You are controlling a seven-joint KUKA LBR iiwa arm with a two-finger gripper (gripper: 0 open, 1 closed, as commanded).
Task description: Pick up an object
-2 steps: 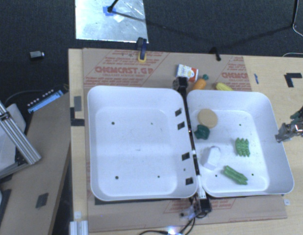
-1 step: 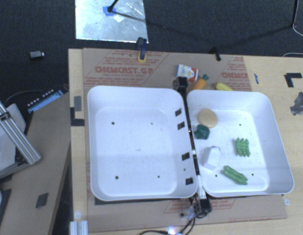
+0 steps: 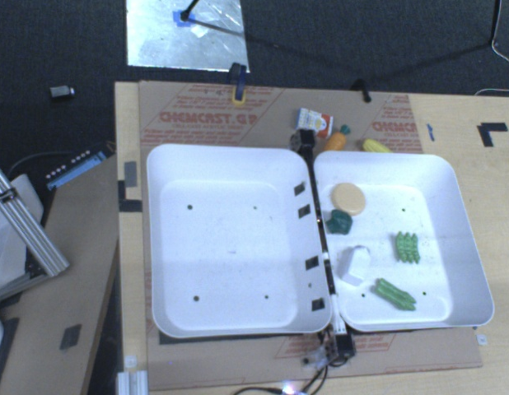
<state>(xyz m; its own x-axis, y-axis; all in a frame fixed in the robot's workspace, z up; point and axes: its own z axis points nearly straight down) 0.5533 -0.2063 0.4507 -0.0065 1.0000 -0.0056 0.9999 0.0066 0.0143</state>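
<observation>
While the two white bins sit side by side on a printed brown sheet (image 3: 205, 115), you are looking down at a bench with little on its left half. At the far left, a metal rail (image 3: 28, 233) slants across the bench edge, with a blue-and-black strip (image 3: 73, 166) lying just above it and a small dark block (image 3: 63, 92) on the dark floor beyond. A silver plate (image 3: 187, 23) lies on the floor past the bench, and a blue-and-yellow clamp (image 3: 237, 85) stands at the sheet's far edge below it.

The left bin (image 3: 160, 220) shows you its bare white floor. Black clips run down the seam where it meets the right bin (image 3: 464, 262).

Your candidates for the pick are all in the right bin. A tan disc (image 3: 348, 197) lies near the far left corner, with a teal lump (image 3: 339, 222) touching or just beside its near edge. A white block (image 3: 354, 263) sits nearer you along the seam. A ridged green piece (image 3: 407, 247) lies toward the middle-right, and a long green pod (image 3: 394, 294) lies slanted by the near wall.

Just behind that bin, on the sheet, you see a red-and-white packet (image 3: 314, 121), an orange piece (image 3: 337, 141) and a yellow piece (image 3: 375, 146) in a loose row.

You cannot tell from this frame whether the gripper is open, closed or holding anything.
</observation>
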